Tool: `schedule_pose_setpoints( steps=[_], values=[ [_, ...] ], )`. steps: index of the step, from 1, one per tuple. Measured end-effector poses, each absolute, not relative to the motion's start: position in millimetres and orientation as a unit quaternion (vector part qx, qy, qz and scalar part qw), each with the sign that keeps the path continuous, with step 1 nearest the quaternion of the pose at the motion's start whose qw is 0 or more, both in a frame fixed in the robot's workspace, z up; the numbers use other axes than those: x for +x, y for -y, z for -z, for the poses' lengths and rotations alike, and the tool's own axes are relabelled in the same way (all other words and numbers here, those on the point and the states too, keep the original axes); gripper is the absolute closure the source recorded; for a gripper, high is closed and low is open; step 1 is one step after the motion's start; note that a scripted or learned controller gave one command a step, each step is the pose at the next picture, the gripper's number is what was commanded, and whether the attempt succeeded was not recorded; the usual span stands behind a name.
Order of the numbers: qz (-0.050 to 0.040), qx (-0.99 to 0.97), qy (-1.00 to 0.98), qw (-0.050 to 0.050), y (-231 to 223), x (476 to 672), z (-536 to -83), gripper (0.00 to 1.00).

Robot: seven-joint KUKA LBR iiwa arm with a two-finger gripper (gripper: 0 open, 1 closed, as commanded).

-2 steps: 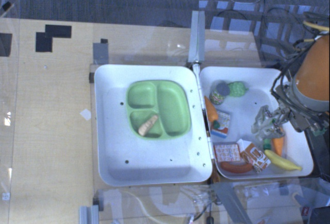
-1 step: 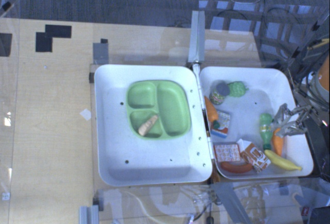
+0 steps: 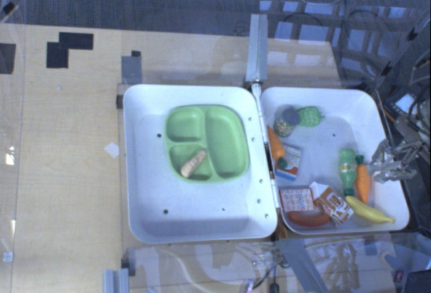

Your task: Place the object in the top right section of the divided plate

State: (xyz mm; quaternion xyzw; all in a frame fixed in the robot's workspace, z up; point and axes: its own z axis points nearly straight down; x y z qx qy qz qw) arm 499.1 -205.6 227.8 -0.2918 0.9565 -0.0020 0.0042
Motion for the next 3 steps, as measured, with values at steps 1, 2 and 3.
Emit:
schedule_pose_setpoints(
  steps=[1, 2, 3],
  values=[
    [0.001, -0.437, -0.9, 0.004, 158.1, 584.9, -176.5, 1.0],
    [0.002, -0.466, -0.885, 0.004, 170.5, 532.7, -215.3, 1.0],
    [0.0022, -0.42, -0.908, 0.004, 176.5, 489.1, -261.9, 1.0]
  ],
)
